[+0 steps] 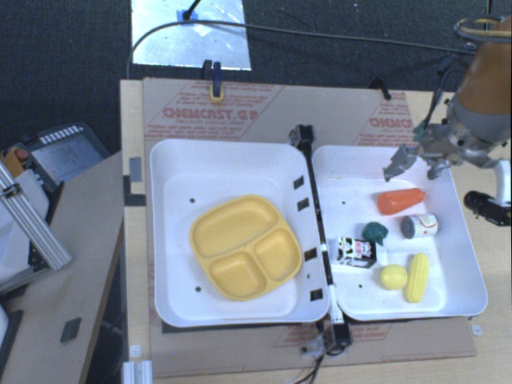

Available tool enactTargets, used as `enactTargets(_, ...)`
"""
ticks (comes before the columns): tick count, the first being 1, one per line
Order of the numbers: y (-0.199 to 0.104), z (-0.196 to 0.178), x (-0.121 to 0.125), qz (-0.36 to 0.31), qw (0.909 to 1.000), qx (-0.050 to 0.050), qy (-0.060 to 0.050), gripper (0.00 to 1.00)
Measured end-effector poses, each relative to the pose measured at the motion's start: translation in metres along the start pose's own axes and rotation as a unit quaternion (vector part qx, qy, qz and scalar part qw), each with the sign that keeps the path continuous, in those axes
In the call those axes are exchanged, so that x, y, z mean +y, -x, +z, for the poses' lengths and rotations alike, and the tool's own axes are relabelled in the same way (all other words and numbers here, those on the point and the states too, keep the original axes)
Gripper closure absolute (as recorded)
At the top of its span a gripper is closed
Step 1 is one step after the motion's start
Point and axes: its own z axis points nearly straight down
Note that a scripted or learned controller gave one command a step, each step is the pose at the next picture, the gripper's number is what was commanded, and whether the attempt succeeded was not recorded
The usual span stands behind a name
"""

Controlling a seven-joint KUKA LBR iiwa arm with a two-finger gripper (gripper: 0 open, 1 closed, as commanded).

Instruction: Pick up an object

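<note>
With nothing yet lifted, the robot's claw (416,160) hangs spread open and empty over the far side of the right bin (472,290), just above the orange carrot (400,201) lying on the bin floor, leaving the whole pick undone.

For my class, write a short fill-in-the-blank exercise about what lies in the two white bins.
1. The yellow tray has ____ compartments.
2. The orange carrot lies in the ____ bin.
3. The corn cob lies beside a yellow ____.
4. The gripper hovers nearest the ____.

Missing words: three; right; lemon; carrot
</note>
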Motion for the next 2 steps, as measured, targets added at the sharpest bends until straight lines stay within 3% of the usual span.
enactTargets(1,0.000,-0.007,0.002,-0.001,1.0000,-0.001,0.006,0.00)
enactTargets(2,0.002,0.040,-0.006,0.000,1.0000,-0.001,0.004,0.00)
